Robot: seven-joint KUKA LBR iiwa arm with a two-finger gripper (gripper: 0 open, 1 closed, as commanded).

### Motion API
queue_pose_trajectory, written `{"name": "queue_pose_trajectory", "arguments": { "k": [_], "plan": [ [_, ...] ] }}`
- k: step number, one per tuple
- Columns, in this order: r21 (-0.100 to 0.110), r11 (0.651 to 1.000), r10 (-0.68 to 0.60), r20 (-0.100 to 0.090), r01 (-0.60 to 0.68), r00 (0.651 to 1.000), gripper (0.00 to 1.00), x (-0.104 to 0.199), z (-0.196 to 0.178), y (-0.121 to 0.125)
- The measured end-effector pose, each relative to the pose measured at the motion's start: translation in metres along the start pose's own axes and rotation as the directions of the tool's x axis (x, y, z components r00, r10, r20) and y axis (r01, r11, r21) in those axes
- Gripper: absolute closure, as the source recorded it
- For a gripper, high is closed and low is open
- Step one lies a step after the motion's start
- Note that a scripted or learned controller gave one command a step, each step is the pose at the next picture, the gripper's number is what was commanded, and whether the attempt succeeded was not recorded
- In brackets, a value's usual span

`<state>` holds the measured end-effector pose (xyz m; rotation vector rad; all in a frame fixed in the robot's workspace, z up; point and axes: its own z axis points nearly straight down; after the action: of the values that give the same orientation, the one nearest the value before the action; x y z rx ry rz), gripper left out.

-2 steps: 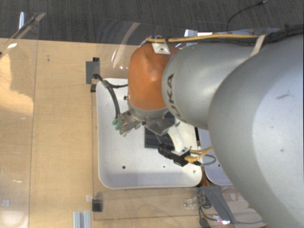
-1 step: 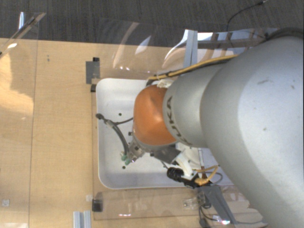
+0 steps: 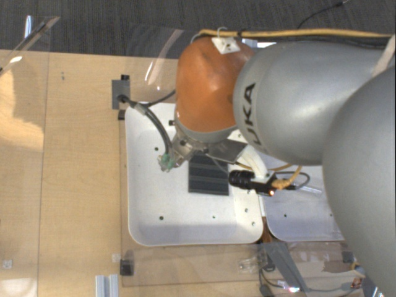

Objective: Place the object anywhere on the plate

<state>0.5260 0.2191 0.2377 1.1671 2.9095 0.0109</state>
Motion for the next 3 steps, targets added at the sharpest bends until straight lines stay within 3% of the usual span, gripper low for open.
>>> {"name": "queue_pose_trajectory", "arguments": {
  "k": [1,2,3],
  "plan": [
    [0.009,0.893,0.449,0.0,-0.449,0.894,1.0,0.016,0.108,-0.041],
    [0.003,0.993,0.121,-0.001,-0.121,0.993,1.0,0.005,0.025,-0.012],
    [0.0,0.909,-0.417,0.0,0.417,0.909,1.0,-0.059,0.01,0.063]
  ]
}}
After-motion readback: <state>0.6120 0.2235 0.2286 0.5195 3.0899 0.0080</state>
